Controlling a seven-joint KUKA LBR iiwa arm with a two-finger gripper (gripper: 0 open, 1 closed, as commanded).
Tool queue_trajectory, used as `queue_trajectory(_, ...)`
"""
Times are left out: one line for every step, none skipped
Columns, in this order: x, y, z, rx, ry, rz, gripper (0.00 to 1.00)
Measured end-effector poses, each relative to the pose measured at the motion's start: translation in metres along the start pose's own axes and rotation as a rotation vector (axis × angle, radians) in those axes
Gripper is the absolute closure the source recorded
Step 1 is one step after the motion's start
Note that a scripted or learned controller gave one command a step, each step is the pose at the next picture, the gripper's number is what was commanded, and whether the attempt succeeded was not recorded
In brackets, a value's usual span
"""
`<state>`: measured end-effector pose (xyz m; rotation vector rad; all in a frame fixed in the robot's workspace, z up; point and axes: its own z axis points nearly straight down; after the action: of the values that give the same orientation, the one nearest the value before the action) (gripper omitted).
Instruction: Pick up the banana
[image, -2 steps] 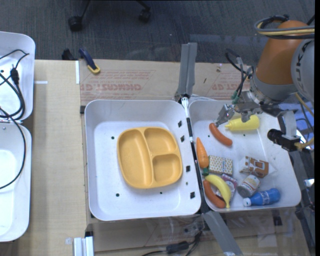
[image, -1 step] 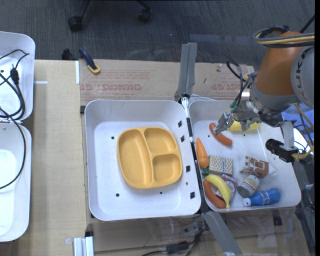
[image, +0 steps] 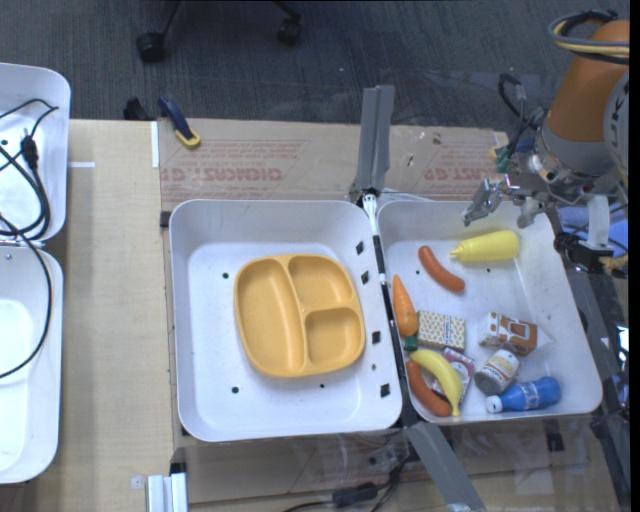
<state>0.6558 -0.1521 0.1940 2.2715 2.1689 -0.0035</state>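
The banana (image: 443, 372) is yellow and curved, lying near the front left of the right bin (image: 575, 300), resting against a red-orange sausage (image: 426, 392). My gripper (image: 503, 203) hangs over the back edge of that bin, just above a yellow squeeze bottle (image: 487, 246) and well away from the banana. Its fingers (image: 479, 205) stand spread, with nothing between them.
Around the banana lie a carrot (image: 403, 305), a cracker packet (image: 441, 329), a tin (image: 497, 370), a blue bottle (image: 525, 396), a brown carton (image: 511, 333) and another sausage (image: 441, 268). The left bin (image: 200, 300) holds a yellow divided plate (image: 298, 313).
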Motion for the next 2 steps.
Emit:
queue_trajectory(-0.034, 0.005, -0.027, -0.001, 0.0, 0.091, 0.0)
queue_trajectory(-0.05, -0.014, -0.02, 0.002, 0.001, 0.206, 0.0)
